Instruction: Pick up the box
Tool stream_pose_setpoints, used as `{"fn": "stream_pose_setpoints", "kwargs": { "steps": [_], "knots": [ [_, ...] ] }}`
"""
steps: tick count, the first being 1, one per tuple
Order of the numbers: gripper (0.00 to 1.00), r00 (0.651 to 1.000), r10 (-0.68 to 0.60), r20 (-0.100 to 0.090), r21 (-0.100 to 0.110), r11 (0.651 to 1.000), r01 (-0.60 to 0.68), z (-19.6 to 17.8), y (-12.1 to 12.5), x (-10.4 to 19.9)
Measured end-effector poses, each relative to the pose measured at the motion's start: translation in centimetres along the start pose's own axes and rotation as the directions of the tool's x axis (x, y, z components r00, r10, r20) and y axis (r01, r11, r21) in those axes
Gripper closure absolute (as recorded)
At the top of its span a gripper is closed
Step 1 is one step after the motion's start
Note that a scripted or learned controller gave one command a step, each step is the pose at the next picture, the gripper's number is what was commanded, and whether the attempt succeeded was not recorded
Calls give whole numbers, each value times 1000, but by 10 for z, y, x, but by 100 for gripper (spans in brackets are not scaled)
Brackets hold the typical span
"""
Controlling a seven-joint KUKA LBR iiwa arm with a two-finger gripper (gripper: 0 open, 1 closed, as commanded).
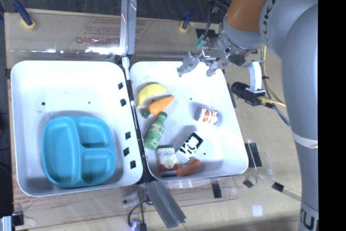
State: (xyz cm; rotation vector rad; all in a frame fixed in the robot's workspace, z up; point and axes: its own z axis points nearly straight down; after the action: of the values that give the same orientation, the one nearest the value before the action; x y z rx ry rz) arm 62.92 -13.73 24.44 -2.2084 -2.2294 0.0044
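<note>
The pincer (199, 64) hangs over the far rim of the right bin (230, 132), its two fingers spread apart with nothing between them. The grey arm (297, 35) with its orange band comes in from the right side of that bin.

The box (190, 144), black with white marking, lies inside the right bin toward its near side, well apart from the pincer. Just beside it, toward the bin's near edge, an orange-red sausage-shaped thing (188, 167) lies flat, and next to that stands a small jar (166, 158) with a white label. A green bottle (155, 132) lies along the bin's left wall, and farther in a carrot (160, 104) rests against a banana (150, 92). A small red and white can (206, 115) lies on its side between the box and the bin's right wall.

In the left bin (32, 84), touching the right bin along the shared rim, sits a blue divided tray (78, 151). Both bins rest on the table (65, 27).
</note>
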Motion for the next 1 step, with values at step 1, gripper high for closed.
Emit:
{"fn": "stream_pose_setpoints", "kwargs": {
  "steps": [1],
  "knots": [
    [0, 997, -71, 0, -1, 997, 71, 154, -84, 34]
  ]
}}
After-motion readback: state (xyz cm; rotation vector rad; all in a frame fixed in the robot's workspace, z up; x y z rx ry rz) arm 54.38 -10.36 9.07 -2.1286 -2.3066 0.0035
